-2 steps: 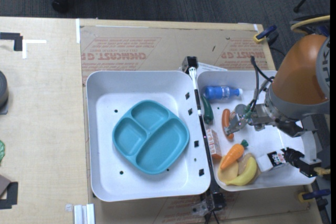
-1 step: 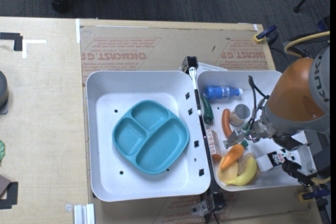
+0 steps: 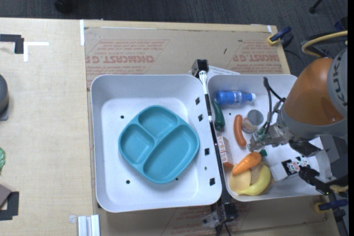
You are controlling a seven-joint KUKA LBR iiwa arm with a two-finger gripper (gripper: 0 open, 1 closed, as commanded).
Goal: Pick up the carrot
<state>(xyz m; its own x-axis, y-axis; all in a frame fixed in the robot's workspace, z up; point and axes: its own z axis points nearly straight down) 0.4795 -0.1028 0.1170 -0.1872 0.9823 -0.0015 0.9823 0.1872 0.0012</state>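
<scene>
Judging progress: I see the hand just above the carrot in the right bin; grip state indeterminate. Carrot rests unlifted; grasp and lift remain.

The bench holds two shallow white plastic bins, one teal three-compartment plate, one blue plastic bottle, one orange carrot, one yellow banana and one reddish sausage.
</scene>
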